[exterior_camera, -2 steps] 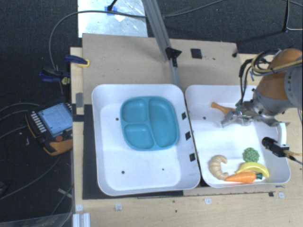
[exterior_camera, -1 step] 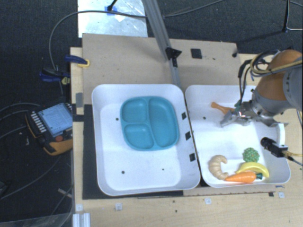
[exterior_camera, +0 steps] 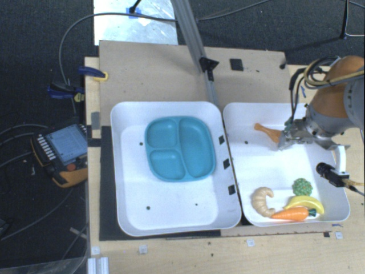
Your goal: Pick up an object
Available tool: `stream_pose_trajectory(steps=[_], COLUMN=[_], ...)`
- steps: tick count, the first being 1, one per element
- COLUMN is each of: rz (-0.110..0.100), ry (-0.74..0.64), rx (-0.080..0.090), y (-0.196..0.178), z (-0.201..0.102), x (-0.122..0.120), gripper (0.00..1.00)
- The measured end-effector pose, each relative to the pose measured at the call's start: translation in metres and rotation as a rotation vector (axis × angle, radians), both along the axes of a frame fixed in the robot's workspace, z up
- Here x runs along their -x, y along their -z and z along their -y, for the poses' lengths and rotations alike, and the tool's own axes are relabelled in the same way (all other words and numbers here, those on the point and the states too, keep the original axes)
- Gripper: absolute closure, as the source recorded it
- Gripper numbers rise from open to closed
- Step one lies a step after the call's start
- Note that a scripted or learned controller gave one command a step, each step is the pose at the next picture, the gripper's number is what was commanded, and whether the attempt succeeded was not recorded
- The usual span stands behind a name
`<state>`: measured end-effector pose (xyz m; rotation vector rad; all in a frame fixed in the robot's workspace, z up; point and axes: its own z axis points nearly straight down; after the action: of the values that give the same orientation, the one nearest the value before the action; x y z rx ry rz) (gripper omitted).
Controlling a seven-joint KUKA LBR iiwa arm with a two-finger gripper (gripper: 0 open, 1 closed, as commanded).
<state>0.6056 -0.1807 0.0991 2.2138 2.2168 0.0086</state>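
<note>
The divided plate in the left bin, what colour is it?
The divided plate is light blue, seen plainly in the camera view.

Blue divided plate point(exterior_camera: 180, 149) in left bin point(exterior_camera: 128, 170); perhaps clamps point(exterior_camera: 77, 83).

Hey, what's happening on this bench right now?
A grey and orange robot arm reaches into the right bin, its gripper low beside a tan drumstick-shaped toy near the bin's back. At the front of that bin lie a croissant, a carrot, a banana and broccoli. The left bin holds a blue divided plate. Whether anything is gripped is unclear.
</note>
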Motion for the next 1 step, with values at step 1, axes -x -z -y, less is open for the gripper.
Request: stream_pose_trajectory(steps=[1], rz=[-0.003], ry=[-0.005], rx=[-0.001], y=[-0.0504], z=[-0.0096], x=[-0.0020], gripper=[1.00])
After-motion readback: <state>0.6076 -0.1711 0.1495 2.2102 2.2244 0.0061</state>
